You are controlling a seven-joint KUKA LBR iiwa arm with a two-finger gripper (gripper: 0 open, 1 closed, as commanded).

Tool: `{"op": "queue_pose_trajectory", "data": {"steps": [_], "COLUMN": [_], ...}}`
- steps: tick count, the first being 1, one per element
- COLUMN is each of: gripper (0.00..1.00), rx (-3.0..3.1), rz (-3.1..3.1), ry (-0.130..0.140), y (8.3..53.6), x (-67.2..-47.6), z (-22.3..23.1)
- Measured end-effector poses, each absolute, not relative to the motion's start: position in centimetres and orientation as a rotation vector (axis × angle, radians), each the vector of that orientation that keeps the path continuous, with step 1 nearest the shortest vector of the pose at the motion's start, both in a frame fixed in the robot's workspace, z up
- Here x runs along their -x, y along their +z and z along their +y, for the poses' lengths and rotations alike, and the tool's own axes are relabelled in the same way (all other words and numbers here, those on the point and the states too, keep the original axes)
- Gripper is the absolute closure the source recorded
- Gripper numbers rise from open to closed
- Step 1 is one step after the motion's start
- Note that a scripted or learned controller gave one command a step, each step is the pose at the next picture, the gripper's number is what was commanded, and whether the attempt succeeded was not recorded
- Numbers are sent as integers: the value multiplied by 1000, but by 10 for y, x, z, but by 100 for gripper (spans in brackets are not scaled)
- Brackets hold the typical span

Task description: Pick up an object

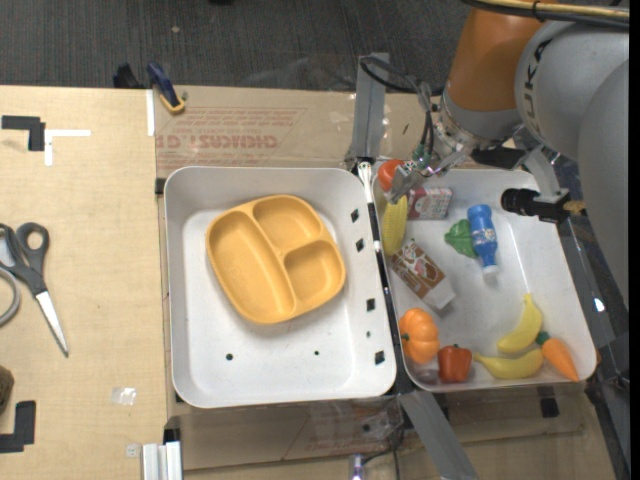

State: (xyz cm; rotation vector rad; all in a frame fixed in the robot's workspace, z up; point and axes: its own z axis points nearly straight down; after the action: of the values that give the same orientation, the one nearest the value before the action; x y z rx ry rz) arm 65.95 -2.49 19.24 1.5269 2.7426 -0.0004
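The right bin (pixel 575 268) holds several toy foods. Among them are a yellow corn cob (pixel 395 223), a red and white carton (pixel 433 204), a blue bottle (pixel 482 236) beside a green item (pixel 460 240), and a brown box (pixel 420 271). Near the front lie an orange pumpkin (pixel 419 334), a red pepper (pixel 453 363), two bananas (pixel 521 328) and a carrot (pixel 561 359). My gripper (pixel 410 175) hangs low at the bin's far left corner, just above the top of the corn and next to a small orange-red item (pixel 388 175). I see nothing held in it.
In the left bin (pixel 180 298) lies a yellow divided plate (pixel 277 258). Scissors (pixel 38 283) rest on the wooden bench at the far left. A blue clip (pixel 165 87) sits behind the left bin. The arm's orange band (pixel 495 43) looms over the right bin's far edge.
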Motion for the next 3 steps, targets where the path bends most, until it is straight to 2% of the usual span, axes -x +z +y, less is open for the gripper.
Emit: {"op": "queue_pose_trajectory", "data": {"steps": [1,2,3], "gripper": [100,0,0], "rx": [-1633,-1633,-1669], "rz": [2680,2681,2661], "ry": [-2,-3,-3], "y": [285,284,165], "x": [-659,-659,-645], "z": [-78,-77,-113]}}
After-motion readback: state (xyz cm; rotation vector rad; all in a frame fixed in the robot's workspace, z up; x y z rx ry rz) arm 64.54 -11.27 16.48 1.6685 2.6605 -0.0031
